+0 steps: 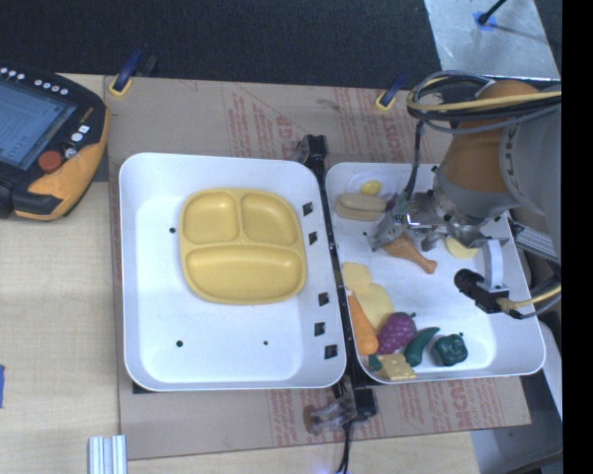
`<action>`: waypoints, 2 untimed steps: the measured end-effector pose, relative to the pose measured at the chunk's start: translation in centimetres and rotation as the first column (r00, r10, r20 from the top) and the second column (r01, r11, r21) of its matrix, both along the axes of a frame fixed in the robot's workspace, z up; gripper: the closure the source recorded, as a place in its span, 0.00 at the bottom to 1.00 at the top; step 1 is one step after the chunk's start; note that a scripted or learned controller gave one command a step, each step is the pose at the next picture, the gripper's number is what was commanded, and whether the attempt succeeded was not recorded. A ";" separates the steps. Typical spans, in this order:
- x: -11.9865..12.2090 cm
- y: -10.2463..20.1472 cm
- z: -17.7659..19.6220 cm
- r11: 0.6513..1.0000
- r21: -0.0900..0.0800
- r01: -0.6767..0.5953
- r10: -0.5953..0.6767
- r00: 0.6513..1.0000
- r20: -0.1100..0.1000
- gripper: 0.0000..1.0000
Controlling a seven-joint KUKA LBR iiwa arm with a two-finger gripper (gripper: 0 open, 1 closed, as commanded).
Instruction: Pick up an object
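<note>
— In the right bin (519, 349), what do we see?
— We see the gripper (403, 227) low over the bin's upper half, just beside a drumstick (412, 252). The drumstick lies flat, its long axis slanting from upper left to lower right, narrow end toward the lower right.
— Do we see it held?
— We cannot tell; the fingers are too dark and crowded to read, and we can't say whether they touch it.
— And the left bin (148, 265)?
— We see a yellow tray (242, 245) there.
</note>
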State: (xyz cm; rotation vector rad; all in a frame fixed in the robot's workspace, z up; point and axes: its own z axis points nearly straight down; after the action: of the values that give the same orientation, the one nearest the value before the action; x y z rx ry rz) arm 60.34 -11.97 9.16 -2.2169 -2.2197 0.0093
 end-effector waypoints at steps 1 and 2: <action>5.0 0.8 0.0 1.000 0.000 -0.007 0.007 1.000 -0.006 0.00; 0.2 1.5 0.0 1.000 0.001 0.000 0.000 1.000 -0.001 0.00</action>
State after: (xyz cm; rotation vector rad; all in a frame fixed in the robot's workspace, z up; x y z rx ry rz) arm 60.57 -10.47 9.15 -2.2158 -2.2186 0.0092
